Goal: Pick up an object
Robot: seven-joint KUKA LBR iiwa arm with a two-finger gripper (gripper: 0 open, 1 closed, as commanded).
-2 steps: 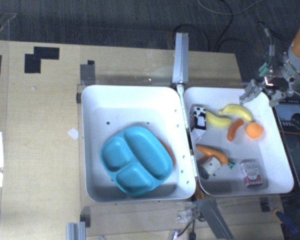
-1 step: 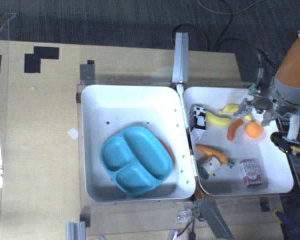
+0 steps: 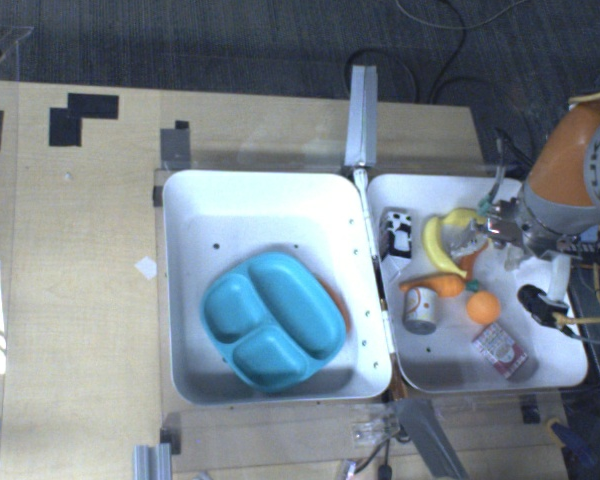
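In rt bin (image 3: pixel 570 373): gripper (image 3: pixel 477 226) by banana (image 3: pixel 438 248)

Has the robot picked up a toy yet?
Not yet. Nothing looks lifted: the banana, orange, carrot and can all lie in the right bin. The arm hangs over that bin's far corner, near the banana. Grabbing and lifting something is still left.

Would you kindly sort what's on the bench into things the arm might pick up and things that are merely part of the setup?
Candidates for picking:
- banana
- orange ball
- small can
- carrot-like piece
- black-and-white item
- clear packet
- blue divided plate

Setup:
- left bin
- right bin
- cables on the floor
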